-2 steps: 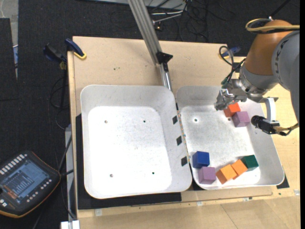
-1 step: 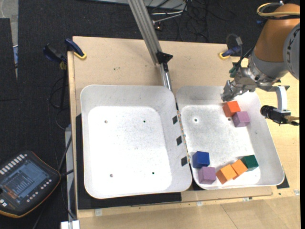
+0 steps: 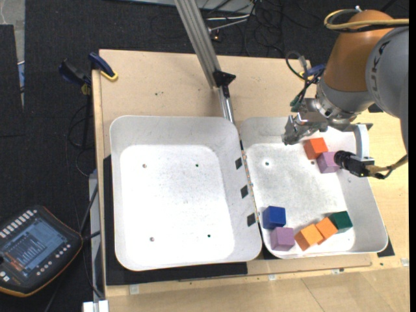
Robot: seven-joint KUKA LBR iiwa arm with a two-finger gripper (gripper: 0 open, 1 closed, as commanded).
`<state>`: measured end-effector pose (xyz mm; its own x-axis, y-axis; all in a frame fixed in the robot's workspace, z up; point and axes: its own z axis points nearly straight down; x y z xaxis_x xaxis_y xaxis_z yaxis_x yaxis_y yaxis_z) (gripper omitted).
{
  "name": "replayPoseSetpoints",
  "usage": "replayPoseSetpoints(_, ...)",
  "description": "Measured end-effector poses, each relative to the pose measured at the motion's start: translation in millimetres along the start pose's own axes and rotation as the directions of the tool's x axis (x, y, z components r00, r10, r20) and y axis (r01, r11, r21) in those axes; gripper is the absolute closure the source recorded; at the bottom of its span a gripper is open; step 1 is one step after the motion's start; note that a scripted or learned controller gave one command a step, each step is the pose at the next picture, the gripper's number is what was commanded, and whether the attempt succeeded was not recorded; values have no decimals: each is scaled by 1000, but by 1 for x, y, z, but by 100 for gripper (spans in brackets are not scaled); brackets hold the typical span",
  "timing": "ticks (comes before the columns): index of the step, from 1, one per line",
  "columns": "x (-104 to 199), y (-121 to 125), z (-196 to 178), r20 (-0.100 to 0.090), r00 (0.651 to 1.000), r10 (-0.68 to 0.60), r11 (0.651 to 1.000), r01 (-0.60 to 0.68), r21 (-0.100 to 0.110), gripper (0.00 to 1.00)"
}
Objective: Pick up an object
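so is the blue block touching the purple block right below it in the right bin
Touching. The camera view shows the blue block meeting the top edge of the purple block, no white bin floor between them.

Grey KUKA arm (image 3: 390, 70), rounded orange band above wrist, dark lettering on grey shell, yellowish cable looped on top, thin wires at wrist, metal-grey hand (image 3: 294, 130).

bench (image 3: 169, 90): tan board | on it: left bin (image 3: 130, 135), right bin (image 3: 370, 233), side by side

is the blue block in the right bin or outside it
In the bin: the blue block sits on the right bin's floor near its left wall.
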<state>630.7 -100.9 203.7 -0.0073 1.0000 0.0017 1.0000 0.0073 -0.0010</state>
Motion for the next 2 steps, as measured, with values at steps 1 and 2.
replayPoseSetpoints(1, 50, -5, -18, 0, 1000, -1, 1000, 1, -3, 100)
replayPoseSetpoints(2, 114, -9, -27, -1, 1000, -2, 1000, 2, -2, 100)
